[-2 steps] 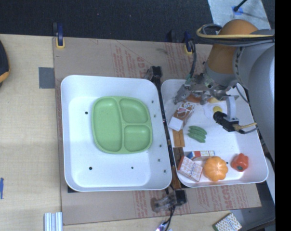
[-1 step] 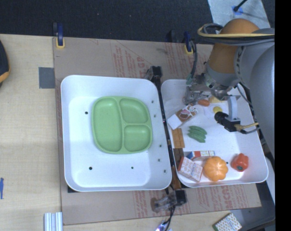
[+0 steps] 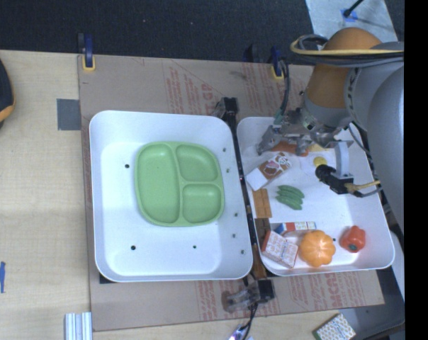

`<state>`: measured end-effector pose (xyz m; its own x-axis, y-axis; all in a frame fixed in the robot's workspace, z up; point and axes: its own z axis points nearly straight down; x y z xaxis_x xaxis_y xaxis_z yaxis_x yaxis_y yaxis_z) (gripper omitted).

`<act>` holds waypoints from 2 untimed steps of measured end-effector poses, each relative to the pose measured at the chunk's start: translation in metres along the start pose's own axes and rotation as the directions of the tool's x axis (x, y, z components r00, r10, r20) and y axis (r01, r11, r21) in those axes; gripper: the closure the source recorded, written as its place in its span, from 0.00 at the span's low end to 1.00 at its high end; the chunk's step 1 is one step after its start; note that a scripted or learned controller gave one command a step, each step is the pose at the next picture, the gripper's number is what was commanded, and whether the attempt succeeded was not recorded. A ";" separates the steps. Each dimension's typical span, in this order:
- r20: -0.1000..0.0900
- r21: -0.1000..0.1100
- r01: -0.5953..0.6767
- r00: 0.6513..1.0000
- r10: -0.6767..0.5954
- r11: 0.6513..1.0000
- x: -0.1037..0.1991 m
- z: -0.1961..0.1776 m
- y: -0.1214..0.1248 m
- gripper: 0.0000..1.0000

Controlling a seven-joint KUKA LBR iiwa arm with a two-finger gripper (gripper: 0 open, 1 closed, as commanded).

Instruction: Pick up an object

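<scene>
- Gripper point(image 3: 293, 137) low over the far corner of the right bin point(image 3: 329, 211), straight beyond the green pod point(image 3: 290, 195); cannot tell from this slant whether apart or together; nothing seen clamped in it.
- Likeliest target, by judgement: printed packet point(image 3: 274, 167), lying flat between the green pod and the gripper, a little to the left of the pod; not yet lifted.
- Could close on air or only scrape the packet, because thin and flat against the bin floor; could also slip out on the way up.
- Something reddish right beneath the gripper, beyond the pod; too hidden to name; risk of a grasp on the wrong thing, or of two things at once.
- Bin wall very near on that far side of the pod; a small error in descent could mean a knock on the rim and a shifted bin.
- On the near side of the pod, orange pumpkin point(image 3: 317, 248) touching a small box point(image 3: 297, 227) and a wrapped block point(image 3: 280, 248); crowded, so easily pushed together; round pumpkin likely to roll away from a poor pinch.
</scene>
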<state>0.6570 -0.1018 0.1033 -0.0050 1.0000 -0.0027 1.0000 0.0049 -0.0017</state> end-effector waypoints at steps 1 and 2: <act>-0.002 0.005 -0.004 1.000 0.004 1.000 0.010 0.012 -0.025 0.00; 0.001 0.002 -0.004 1.000 0.004 1.000 0.008 0.000 -0.023 1.00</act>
<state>0.6344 -0.0943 0.1036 -0.0007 1.0000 -0.0032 1.0000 0.0007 -0.0032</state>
